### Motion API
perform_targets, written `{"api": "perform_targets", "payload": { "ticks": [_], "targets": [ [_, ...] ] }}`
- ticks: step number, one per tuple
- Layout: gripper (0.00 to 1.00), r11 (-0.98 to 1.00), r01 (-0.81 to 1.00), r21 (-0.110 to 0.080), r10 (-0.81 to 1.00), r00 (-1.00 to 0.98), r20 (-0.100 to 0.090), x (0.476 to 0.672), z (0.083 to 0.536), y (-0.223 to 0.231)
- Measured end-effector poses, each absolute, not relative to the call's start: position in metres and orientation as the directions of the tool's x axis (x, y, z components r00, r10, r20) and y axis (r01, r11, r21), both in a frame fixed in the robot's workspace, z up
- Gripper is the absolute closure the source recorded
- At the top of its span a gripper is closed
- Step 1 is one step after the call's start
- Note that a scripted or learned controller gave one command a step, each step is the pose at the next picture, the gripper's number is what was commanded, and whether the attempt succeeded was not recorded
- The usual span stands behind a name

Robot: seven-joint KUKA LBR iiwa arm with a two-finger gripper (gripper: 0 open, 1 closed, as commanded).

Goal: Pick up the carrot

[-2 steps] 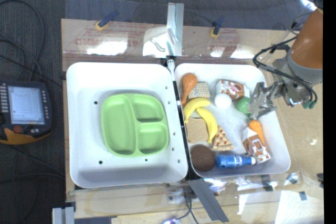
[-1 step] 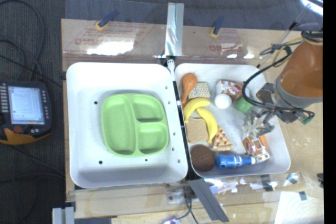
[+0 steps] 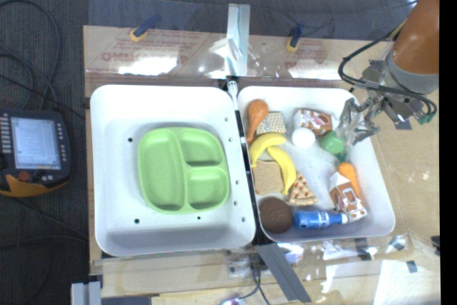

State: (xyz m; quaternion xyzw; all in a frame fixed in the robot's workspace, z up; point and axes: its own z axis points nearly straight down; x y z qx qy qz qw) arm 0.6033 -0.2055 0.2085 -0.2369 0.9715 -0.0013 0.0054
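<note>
Approaching: the end effector hangs over the upper right rim of the right bin, its state impossible to tell. The carrot lies just below it, ungrasped, touching a carton. Next move, by judgement: shift slightly down-frame, then descend.

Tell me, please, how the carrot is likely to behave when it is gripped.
The carrot looks like smooth moulded toy food, so probably stiff and light. Its tapered, rounded shape may slip or roll. A carton right beside it may hinder a grasp.
</note>
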Motion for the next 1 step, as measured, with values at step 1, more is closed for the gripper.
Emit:
{"api": "perform_targets", "payload": {
  "ticks": [1],
  "targets": [
    [1.0, 0.852, -0.524, -0.014, -0.524, -0.852, -0.009, 0.5016, 0.3256, -0.2257]
  ]
}}
